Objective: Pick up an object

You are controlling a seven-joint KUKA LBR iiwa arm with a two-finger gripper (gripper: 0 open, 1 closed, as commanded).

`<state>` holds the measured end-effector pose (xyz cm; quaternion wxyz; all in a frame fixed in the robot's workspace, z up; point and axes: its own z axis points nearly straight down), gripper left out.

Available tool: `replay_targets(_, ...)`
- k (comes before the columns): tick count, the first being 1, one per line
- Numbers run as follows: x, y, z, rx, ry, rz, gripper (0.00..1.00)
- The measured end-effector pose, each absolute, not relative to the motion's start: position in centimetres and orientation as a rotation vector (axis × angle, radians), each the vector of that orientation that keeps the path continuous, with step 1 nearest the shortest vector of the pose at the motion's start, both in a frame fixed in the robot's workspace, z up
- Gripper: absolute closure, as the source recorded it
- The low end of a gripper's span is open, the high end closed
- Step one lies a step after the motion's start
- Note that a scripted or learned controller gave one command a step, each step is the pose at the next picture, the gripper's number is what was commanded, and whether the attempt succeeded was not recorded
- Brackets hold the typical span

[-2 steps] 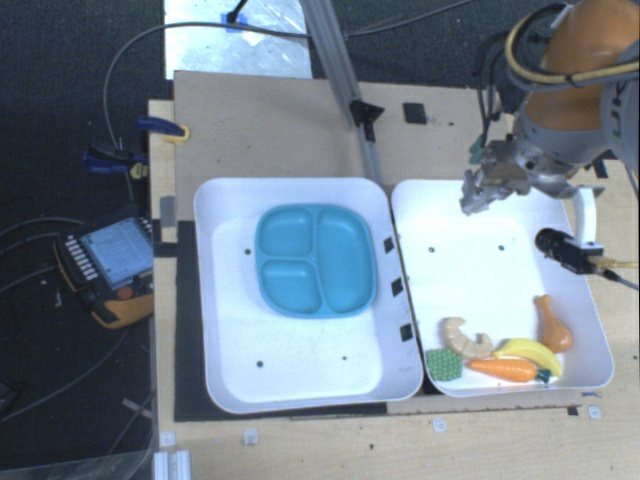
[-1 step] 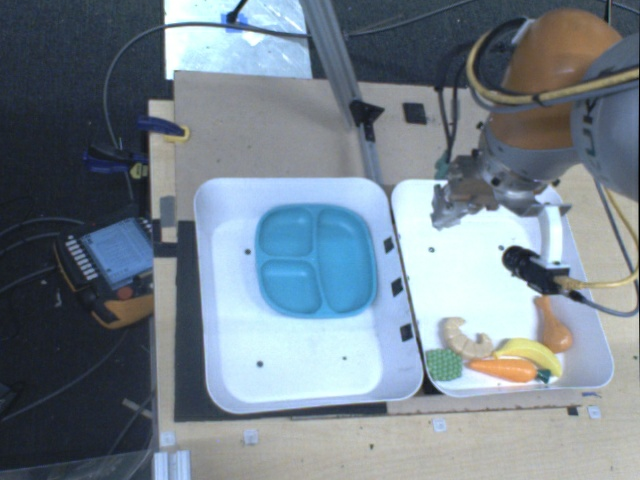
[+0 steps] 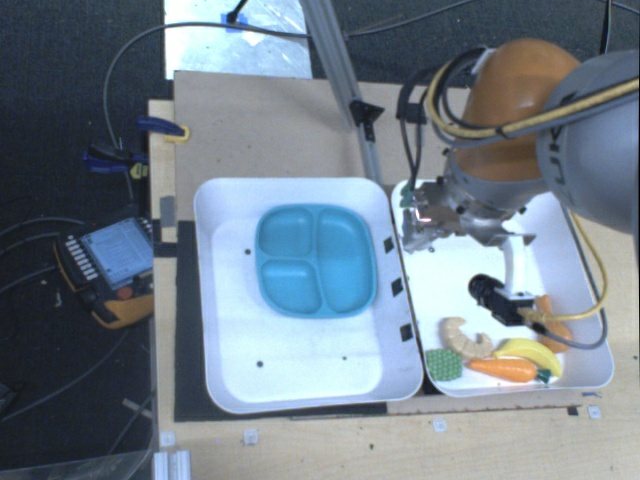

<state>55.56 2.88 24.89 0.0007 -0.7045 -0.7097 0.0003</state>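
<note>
One tool [image 3: 420, 224] over right bin [image 3: 450, 290], carrot [image 3: 503, 370] apart

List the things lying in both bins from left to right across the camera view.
Blue divided plate, green piece, tan curled piece, yellow banana. The orange carrot lies alongside the last two, so it is omitted.

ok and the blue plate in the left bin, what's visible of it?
The blue plate is light blue, a rounded square, glossy, plastic by the look. Raised ridges split it into compartments; I see nothing in them. It lies flat, right side up, on the floor of the left bin, in its far half, roughly centred side to side. Only the bin floor touches it.
</note>
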Motion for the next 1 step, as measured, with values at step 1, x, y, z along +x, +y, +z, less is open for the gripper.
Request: replay_targets(1,53.53,6.86,23.85,-2.211,-2.229,0.001,1.00)
